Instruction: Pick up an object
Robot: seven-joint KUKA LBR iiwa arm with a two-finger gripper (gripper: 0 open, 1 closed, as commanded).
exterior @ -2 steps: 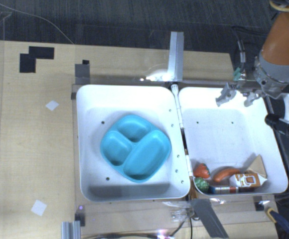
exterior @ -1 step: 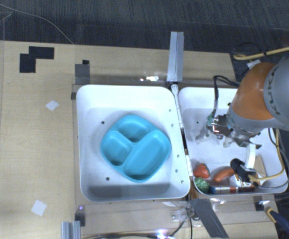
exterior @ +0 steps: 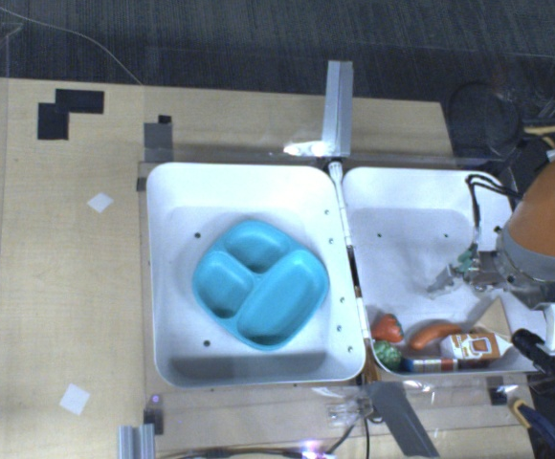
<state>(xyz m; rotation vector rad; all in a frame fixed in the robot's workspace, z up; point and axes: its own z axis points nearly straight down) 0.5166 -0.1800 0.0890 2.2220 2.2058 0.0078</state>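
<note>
While fingers [exterior: 450,277] gape empty, one blue tray [exterior: 260,283], four items beside.

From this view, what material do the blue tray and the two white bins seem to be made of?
The blue tray: probably molded plastic, matte, with rounded compartment walls and an even colour. The left white bin and the right white bin: likely thin formed plastic, smooth with a slight sheen and rounded corners. The material is not certain.

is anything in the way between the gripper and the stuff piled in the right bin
Nothing visible stands between them. The gripper hangs over bare floor of the right bin, and the sausage, the bottle and the tomato lie in the open along the near wall below it.
</note>
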